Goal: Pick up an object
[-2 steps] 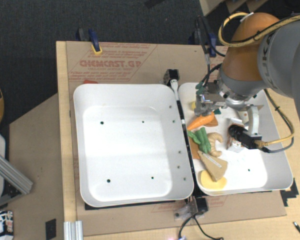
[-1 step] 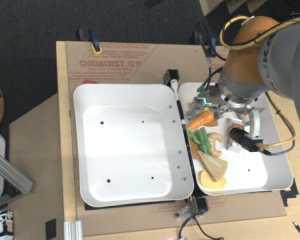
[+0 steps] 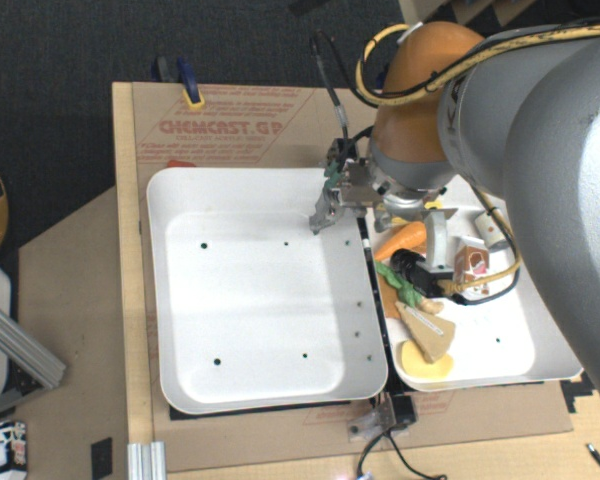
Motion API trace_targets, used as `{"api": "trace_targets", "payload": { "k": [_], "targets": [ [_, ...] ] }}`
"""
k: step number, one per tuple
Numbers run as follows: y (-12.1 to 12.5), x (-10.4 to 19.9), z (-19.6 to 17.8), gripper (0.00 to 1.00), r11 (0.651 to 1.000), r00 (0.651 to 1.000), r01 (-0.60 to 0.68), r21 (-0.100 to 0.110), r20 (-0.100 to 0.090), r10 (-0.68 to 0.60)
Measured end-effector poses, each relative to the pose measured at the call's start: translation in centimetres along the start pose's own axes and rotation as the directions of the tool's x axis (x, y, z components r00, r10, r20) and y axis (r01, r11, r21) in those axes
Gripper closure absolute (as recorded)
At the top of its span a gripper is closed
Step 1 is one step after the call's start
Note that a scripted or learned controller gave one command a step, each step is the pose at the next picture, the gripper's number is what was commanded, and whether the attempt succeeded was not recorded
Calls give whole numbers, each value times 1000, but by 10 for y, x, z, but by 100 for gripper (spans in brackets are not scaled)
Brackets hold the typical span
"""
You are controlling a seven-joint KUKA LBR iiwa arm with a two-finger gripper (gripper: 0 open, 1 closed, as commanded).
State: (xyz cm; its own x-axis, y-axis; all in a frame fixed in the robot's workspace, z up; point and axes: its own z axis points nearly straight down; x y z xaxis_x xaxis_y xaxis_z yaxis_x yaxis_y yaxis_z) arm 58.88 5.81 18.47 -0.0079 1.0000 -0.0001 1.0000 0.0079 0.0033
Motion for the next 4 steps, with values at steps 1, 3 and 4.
{"api": "trace_targets", "payload": {
  "k": [1, 3, 4],
  "targets": [
    [23, 33, -151, 0, 1000, 1000, -2, -16, -3, 2],
    [41, 98, -35, 100, 1000, 1000, -5, 2, 0, 5],
    [68, 171, -146, 100, 1000, 1000, 0, -13, -6, 0]
  ]
}}
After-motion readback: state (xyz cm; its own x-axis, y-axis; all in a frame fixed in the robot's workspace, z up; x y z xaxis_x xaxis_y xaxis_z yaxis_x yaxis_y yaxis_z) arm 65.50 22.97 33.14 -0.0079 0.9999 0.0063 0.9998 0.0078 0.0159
